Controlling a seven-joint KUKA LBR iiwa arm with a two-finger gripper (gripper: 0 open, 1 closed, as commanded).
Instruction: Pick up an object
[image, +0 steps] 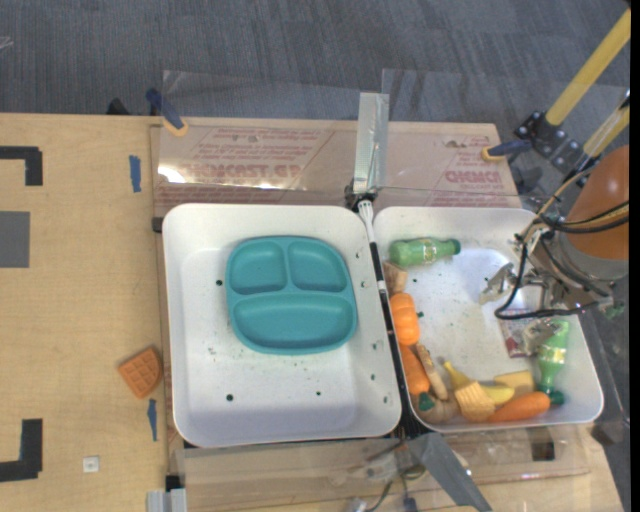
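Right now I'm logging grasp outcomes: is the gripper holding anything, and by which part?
It cannot be told. The gripper sits low in the right bin above a green bottle, its tips lost in cables.

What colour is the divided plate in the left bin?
Teal, a blue-green; the divided plate shows plainly in the camera view.

Colours across the two bins: white, teal, orange, green.

Both bins white, the left bin (190, 330) speckled with small dark dots; teal divided plate (290, 293) inside. Right bin (455, 300): green bottle (424, 250) with a pale label, orange carrot (404, 318), second green bottle (551, 354), yellow and orange toy food pieces. Surface (70, 300) tan with black marks and blue tape strips; an orange waffle-patterned piece (141, 371) on it.
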